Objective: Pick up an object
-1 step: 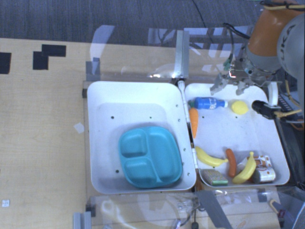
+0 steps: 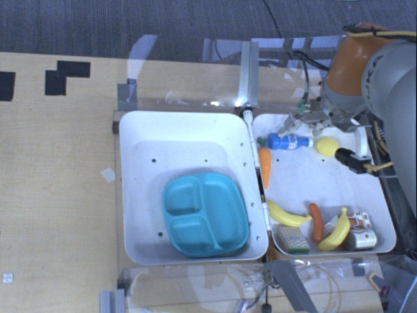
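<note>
Blue bottle point(image 2: 289, 141) is lying on its side, upper part of right bin point(image 2: 365, 194), upper right of frame, beside carrot point(image 2: 264, 165).

Left bin point(image 2: 140, 175): blue divided tray point(image 2: 205, 214) fills the near half, far half open for passage. Right bin point(image 2: 384, 204): middle floor free; far end crowded by blue bottle point(image 2: 288, 141), yellow lemon point(image 2: 327, 147) and the arm point(image 2: 365, 64) hanging above them. Carrot point(image 2: 264, 167) lies along the divider wall. Near edge packed: two bananas point(image 2: 287, 214), sausage point(image 2: 316, 221), green sponge point(image 2: 294, 239), a small can point(image 2: 360, 230), touching or just beside each other, little room between
</note>
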You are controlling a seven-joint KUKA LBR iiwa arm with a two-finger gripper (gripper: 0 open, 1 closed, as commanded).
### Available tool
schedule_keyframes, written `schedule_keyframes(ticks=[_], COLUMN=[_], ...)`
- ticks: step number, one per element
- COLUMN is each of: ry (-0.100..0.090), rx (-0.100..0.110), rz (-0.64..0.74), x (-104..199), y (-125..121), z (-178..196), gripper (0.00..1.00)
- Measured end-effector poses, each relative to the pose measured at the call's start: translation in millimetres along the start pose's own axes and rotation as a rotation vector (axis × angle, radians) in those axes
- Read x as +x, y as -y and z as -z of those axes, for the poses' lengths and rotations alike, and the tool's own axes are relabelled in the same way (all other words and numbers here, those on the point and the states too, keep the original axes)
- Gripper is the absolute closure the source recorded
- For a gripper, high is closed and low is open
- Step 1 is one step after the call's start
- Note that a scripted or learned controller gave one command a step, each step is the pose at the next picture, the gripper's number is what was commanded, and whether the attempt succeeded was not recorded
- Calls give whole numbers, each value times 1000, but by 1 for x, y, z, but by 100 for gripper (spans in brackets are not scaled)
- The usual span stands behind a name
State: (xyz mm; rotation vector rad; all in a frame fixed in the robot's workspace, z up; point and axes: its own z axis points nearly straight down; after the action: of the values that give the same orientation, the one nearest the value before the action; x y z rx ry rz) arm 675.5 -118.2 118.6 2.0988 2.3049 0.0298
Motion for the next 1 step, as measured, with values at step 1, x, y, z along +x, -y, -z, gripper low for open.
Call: schedule_keyframes(ticks=[1], ry=[-1], rx=[-12], rz=[5], x=[3], y=[-5], z=[14], gripper=[100])
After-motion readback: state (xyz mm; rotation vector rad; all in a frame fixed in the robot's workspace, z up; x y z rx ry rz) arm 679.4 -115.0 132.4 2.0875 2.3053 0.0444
